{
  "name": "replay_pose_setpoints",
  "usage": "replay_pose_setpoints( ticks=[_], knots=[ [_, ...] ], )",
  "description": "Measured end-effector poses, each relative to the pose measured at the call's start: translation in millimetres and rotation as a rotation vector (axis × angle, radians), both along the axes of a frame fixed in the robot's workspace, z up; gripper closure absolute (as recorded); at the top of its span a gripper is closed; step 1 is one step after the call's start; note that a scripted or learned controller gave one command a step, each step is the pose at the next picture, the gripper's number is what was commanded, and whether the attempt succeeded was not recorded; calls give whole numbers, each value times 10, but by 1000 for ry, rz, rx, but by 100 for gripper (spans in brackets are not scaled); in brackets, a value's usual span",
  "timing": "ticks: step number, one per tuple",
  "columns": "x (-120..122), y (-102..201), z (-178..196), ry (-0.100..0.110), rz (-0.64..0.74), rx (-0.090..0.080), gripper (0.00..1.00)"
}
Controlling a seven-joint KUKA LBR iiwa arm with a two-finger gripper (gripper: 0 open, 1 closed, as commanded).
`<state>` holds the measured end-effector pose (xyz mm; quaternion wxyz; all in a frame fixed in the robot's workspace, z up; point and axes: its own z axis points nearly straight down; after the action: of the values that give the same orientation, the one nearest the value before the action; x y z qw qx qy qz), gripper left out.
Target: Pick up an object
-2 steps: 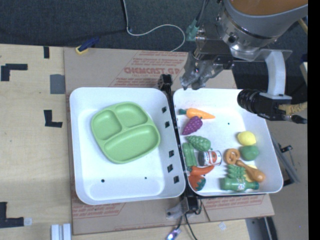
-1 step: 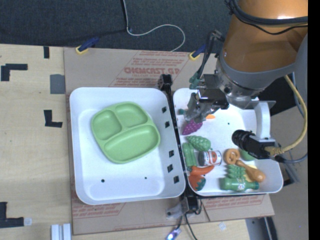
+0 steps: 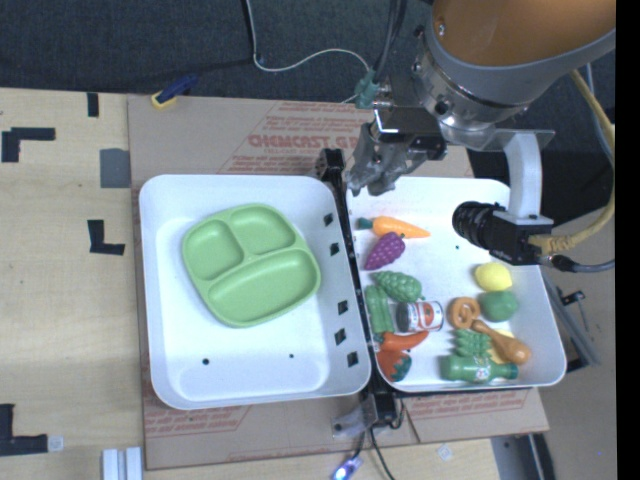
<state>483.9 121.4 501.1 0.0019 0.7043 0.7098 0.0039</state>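
The right bin (image 3: 530, 368) holds several toy foods: an orange carrot (image 3: 398, 228), purple grapes (image 3: 384, 251), a green leafy piece (image 3: 398, 286), a small can with a red label (image 3: 418, 316), a yellow lemon (image 3: 493, 276), a green lime (image 3: 500, 305), a pretzel (image 3: 463, 314) and a green bottle (image 3: 478, 370). My gripper (image 3: 372, 181) hangs above the back left corner of that bin, just behind the carrot. Nothing shows between its fingers.
The left bin (image 3: 170, 368) holds a green divided plate (image 3: 250, 263). A black divider (image 3: 345, 268) with clips runs between the two bins. A black cylindrical part (image 3: 490, 230) on the arm juts over the right bin. Cables trail at the back.
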Motion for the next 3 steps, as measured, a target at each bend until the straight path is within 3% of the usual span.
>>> replay_pose_setpoints(
  ticks=[1, 2, 3],
  knots=[
    [-16, -156, -1264, 23, -9, -7, 100],
    [0, -156, -477, 4, -5, -2, 100],
    [240, -1301, -749, 11, -18, -6, 100]
  ],
)
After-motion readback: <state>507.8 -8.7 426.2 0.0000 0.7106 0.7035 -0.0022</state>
